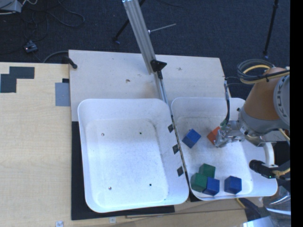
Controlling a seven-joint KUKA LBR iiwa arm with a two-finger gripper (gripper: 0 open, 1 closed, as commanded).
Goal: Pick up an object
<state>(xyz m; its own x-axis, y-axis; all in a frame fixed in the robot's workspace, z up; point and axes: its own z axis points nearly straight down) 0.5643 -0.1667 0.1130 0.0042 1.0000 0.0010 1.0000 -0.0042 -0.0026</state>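
Gripper (220, 141) lowered into the right bin (189, 109), set against an orange block (213, 135).

The gripper is seen at about 3 o'clock in the right bin; whether it is spread or pressed together cannot be told, and the orange block is seen touching it on its 9 o'clock side. A blue block (191, 138) lies near, further toward 9 o'clock. At 6 o'clock in the same bin, two green blocks (203, 175) and a blue block (212, 186) are clustered, with another blue block (233, 184) just beside them. The left bin (90, 126) stands alongside on the table (113, 74).
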